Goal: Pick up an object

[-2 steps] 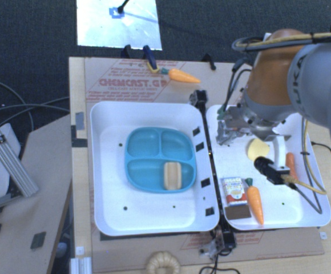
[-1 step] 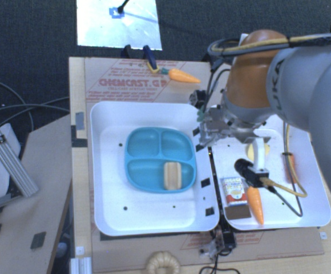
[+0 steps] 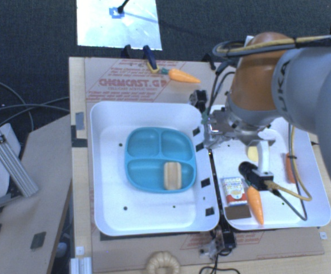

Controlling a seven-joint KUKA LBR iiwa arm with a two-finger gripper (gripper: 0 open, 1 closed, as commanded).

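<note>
The claw (image 3: 211, 131) hangs over the seam between the two shallow white bins; whether it grips anything cannot be told. Just left sits a blue three-compartment plastic plate (image 3: 154, 153) bearing a tan bread slice (image 3: 172, 176). Below right lie a small red snack packet (image 3: 233, 189) and an orange toy carrot (image 3: 255, 205).

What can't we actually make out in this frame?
- Gripper fingers: hidden under the arm's wrist in the camera view, so open or shut is unknown.
- Right bin: its upper part is covered by the arm.
- Yellow piece: partly hidden, identity unclear.
- Small box: label too small to read.
- Pale ring: cut off by the bottom edge.
</note>
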